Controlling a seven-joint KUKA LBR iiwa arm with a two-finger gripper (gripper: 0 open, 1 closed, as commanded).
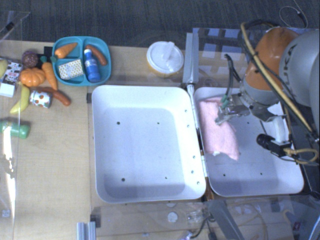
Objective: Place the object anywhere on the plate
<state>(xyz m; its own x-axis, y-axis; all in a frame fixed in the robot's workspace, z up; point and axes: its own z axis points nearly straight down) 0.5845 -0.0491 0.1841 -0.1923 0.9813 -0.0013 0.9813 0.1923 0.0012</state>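
The pink cloth [218,129] lay along the left side of the right bin [260,181], looking soft, light and limp, best pinched at a raised fold. The gripper [227,112] hung over its upper end; whether its jaws were apart I cannot tell. Beyond sat the left bin [145,139], then a teal divided plate [82,60] on the wooden bench [50,174].

We see a pink cloth [219,129], soft and nappy, lying in the smooth matt plastic right bin [260,176]. The bench [47,179] looks like pale wood, and at ten o'clock the teal divided plate [102,49] shines glossy plastic.
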